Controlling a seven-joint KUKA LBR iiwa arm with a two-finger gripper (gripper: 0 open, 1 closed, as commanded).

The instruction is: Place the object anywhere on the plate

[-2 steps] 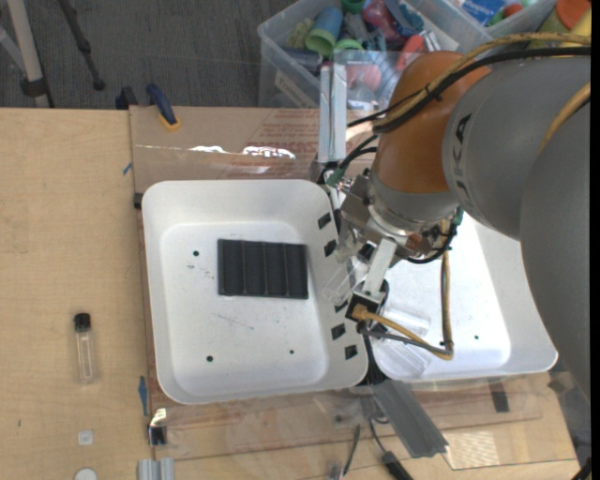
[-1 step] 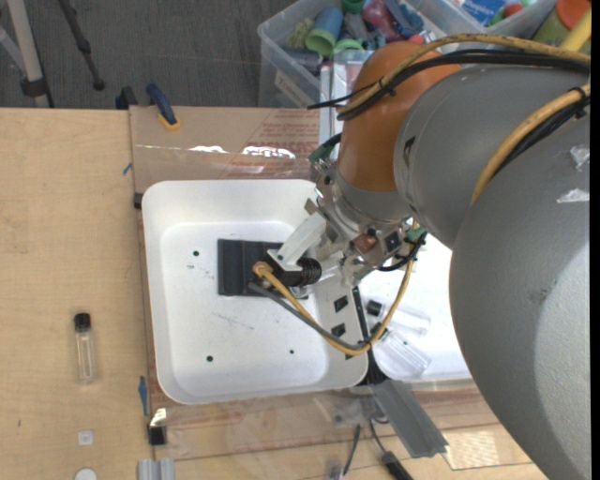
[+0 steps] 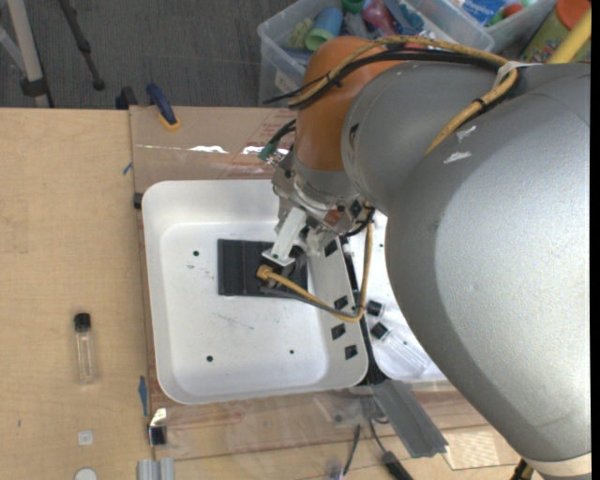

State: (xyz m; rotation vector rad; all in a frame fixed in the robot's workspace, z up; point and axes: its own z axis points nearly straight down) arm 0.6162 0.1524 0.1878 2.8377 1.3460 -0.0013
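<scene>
A flat black rectangular piece lies on the floor of the left white bin, a little right of its middle. I cannot tell whether it is the plate or the object. My gripper hangs low over the piece's right edge and hides that edge. The grey arm with its orange band reaches in from the right and covers what is under the gripper.
The right bin is mostly hidden under the arm. A small clear vial lies on the wooden bench left of the bins. A blue clamp sits at the back edge. A clear tub of coloured toys stands behind.
</scene>
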